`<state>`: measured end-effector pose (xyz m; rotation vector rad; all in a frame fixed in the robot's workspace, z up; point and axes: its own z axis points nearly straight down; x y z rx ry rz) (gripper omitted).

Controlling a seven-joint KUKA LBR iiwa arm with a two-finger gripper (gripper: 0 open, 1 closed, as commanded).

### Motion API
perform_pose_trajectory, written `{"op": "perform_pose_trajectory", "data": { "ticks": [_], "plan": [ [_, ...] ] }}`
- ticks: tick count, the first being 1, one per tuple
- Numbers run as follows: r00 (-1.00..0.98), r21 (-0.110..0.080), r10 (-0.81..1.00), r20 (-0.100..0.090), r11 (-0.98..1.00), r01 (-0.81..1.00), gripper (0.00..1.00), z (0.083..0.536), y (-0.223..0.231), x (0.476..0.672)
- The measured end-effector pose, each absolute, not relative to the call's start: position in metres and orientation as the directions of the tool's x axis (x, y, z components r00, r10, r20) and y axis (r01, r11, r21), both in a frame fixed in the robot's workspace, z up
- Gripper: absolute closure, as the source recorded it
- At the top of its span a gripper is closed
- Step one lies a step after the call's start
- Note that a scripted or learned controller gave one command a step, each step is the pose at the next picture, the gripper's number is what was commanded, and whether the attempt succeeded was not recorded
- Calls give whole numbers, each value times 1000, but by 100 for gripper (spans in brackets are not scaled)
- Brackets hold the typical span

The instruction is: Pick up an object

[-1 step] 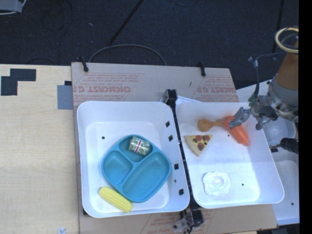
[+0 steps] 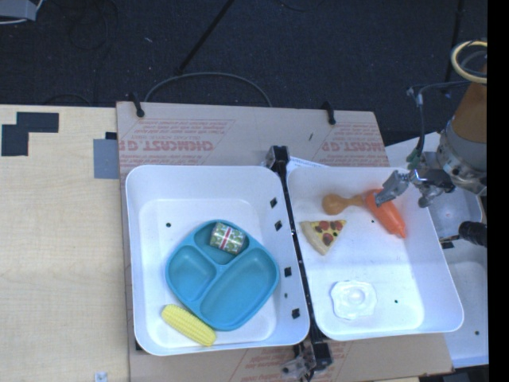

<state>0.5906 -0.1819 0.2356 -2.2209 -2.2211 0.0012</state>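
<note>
Gripper (image 2: 407, 185) is hovering, fingers spread wide, just beside the carrot (image 2: 389, 213); slanted, it's risking slipping out sideways.

Desk (image 2: 56, 237) is pale wood, and I see dark squares on it at far left. A brown cardboard sheet (image 2: 238, 138) with reversed red print lies flat on it. On the cardboard sit two shallow white bins side by side, touching: left bin (image 2: 151, 183), right bin (image 2: 429, 273).
</note>
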Motion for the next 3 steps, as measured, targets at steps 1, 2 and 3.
{"op": "perform_pose_trajectory", "data": {
  "ticks": [1,2,3],
  "plan": [
    [-1,-7,1000,2,1,1000,0,192,-178,589],
    [-2,-7,1000,2,2,1000,0,135,-168,593],
    [0,-5,1000,1,0,1000,0,85,-167,592]
  ]
}}
